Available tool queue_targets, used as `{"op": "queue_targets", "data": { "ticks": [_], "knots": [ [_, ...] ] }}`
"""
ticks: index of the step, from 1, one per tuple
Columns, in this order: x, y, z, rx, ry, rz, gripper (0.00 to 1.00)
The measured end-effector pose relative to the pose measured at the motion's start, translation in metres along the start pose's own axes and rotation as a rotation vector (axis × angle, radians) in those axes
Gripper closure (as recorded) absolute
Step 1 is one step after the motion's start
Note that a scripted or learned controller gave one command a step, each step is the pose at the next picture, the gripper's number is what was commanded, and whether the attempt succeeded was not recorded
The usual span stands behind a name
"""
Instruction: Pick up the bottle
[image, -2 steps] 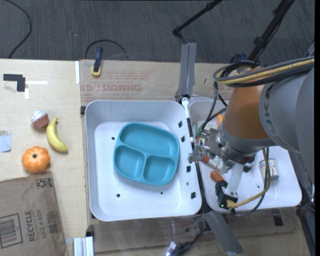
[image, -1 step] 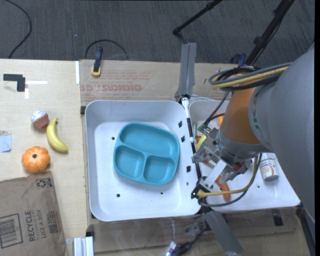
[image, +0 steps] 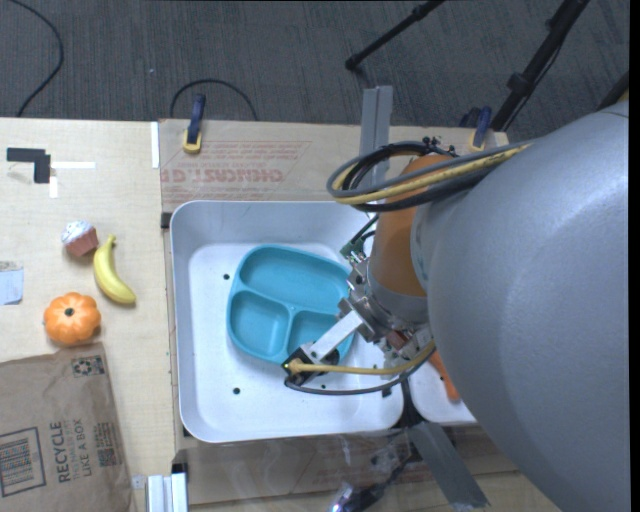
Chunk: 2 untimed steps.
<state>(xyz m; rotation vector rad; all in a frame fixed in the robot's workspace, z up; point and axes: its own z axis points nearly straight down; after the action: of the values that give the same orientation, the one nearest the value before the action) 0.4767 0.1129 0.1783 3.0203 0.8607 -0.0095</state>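
Note:
My gripper (image: 384, 326) hangs low over the wall between the two white bins, under the orange band of the wrist. The grey arm covers nearly all of the right bin (image: 432, 408). In the left bin (image: 200, 300) a blue divided plate (image: 280, 312) lies flat, and its right end reaches under the wrist. A small orange thing (image: 448, 386) peeks out from beneath the arm in the right bin; what it is cannot be told.
Left of the bins, on the wooden bench, lie a banana (image: 112, 272), a small orange pumpkin (image: 72, 319) and a toy cupcake (image: 79, 239). A brown paper bag (image: 55, 430) sits at the front left. The left bin's floor around the plate is bare white.

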Motion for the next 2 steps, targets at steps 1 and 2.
{"op": "queue_targets", "data": {
  "ticks": [1,2],
  "knots": [
    [0.013,0.066,-0.143,-0.001,0.001,0.032,0.0],
    [0.035,0.004,-0.134,-0.002,0.004,0.284,0.0]
  ]
}}
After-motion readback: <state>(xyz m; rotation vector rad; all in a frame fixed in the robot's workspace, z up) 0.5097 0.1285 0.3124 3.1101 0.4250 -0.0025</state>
